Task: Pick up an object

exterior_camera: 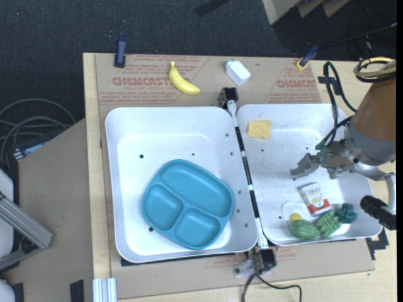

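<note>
In the right bin [277, 168] lie a flat yellow square [259, 129] near the far left corner, a small white and red carton [314, 197], and a cluster of green toy vegetables [319, 224] with a small yellow piece [295, 218] at the near edge. My gripper [305, 167] hangs low over the middle of this bin, just above and left of the carton. Nothing shows in its grasp. The arm's orange band [381, 109] is at the right.
The left bin [126, 143] holds a blue divided plate [187, 203]. Behind the bins on the bench lie a banana [182, 80], a white block [238, 73] and a blue clip [120, 50]. Cables [330, 87] run along the arm.
</note>
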Available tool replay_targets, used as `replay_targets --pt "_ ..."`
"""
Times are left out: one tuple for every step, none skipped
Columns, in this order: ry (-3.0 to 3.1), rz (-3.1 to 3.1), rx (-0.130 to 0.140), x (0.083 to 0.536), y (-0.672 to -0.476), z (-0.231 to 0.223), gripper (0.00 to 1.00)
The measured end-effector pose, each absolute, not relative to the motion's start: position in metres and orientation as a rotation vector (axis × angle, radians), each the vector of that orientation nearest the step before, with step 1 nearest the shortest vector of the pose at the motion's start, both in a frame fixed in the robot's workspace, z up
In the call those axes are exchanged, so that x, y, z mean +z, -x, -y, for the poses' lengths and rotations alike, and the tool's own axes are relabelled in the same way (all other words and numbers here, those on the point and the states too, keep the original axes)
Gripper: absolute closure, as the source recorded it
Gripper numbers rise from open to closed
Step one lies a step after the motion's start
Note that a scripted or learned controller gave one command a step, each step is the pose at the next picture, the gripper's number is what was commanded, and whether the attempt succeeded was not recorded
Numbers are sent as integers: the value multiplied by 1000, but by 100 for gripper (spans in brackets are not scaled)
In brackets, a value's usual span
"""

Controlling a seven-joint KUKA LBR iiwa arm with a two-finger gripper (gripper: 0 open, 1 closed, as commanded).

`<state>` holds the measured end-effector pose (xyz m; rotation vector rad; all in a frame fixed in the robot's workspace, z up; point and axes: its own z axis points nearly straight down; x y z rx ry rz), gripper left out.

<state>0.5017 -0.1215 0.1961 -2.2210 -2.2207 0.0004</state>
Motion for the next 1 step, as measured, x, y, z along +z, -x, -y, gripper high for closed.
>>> replay_targets --pt "2224 2221 0 85 -486 185 0"
